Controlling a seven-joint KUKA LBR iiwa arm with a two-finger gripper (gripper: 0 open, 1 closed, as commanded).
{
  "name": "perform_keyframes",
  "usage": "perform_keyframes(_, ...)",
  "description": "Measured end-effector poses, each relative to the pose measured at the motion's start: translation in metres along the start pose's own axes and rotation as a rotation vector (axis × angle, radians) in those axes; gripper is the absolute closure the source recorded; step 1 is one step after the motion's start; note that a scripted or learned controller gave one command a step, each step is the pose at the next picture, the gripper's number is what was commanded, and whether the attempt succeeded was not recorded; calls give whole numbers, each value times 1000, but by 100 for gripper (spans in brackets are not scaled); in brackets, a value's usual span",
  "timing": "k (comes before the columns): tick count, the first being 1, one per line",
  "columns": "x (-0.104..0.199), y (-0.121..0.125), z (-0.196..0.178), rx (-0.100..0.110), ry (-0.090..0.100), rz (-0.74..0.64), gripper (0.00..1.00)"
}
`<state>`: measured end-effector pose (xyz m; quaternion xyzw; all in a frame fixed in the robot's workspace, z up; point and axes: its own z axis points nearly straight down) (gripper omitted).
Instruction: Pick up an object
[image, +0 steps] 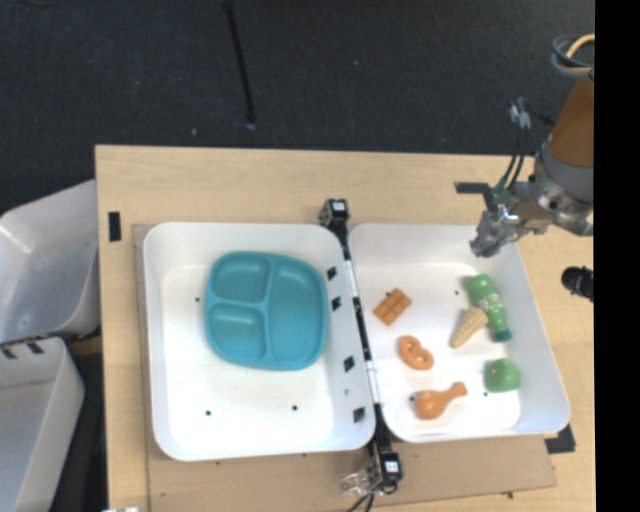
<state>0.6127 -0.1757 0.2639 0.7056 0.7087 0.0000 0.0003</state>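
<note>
The gripper (492, 238) hangs at the right bin's (430, 250) 1 o'clock corner; whether its fingers are spread or pressed together, I cannot tell. In that bin lie a waffle (392, 306) near 10 o'clock, a pretzel (415, 353) at centre, an orange gourd (440, 400) at 6, a cone (467, 326) and green toy (486, 300) at 3, a green lump (501, 375) at 4. A teal tray (266, 309) sits in the left bin (180, 420)
</note>
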Motion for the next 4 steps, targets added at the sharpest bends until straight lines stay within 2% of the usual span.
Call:
perform_keyframes(1,57,-16,-2,0,1,-1,100)
perform_keyframes(2,102,-18,-2,0,1,-1,100)
perform_keyframes(3,153,-37,-2,1,1,-2,100)
perform_keyframes(4,209,-37,10,2,2,-2,100)
